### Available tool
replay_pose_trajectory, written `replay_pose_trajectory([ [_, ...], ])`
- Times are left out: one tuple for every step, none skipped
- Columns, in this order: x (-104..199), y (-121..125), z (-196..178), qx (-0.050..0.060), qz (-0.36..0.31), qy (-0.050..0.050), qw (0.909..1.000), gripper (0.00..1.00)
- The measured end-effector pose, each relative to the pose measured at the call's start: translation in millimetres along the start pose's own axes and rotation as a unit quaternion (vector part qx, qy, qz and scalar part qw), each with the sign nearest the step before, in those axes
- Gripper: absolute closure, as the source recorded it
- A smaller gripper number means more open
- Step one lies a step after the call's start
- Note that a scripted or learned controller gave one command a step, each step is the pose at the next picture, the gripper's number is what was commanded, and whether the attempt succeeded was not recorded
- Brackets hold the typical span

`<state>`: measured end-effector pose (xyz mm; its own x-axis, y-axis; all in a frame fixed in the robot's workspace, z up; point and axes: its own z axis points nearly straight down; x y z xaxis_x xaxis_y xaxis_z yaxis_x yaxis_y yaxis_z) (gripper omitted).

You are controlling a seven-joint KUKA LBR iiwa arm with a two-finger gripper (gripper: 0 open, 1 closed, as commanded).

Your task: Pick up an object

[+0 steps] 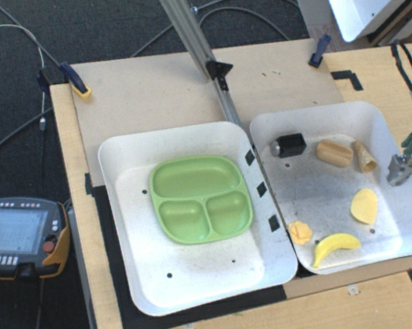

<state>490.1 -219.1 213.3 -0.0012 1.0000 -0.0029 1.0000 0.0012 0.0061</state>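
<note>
At the right bin's (314, 117) right rim we see the end effector (404, 165), cut off by the frame and too small to tell its grip state, while a banana (335, 245) by the near rim, with open floor mid-bin, lies untouched.

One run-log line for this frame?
claw: right bin's right rim, holding nothing | right bin: banana, black block | left bin: green tray
</note>
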Motion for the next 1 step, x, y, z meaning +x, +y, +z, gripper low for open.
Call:
replay_pose_trajectory([
  [-0.4,1.6,-36.6,0.000,0.000,0.000,1.0000,1.00],
])
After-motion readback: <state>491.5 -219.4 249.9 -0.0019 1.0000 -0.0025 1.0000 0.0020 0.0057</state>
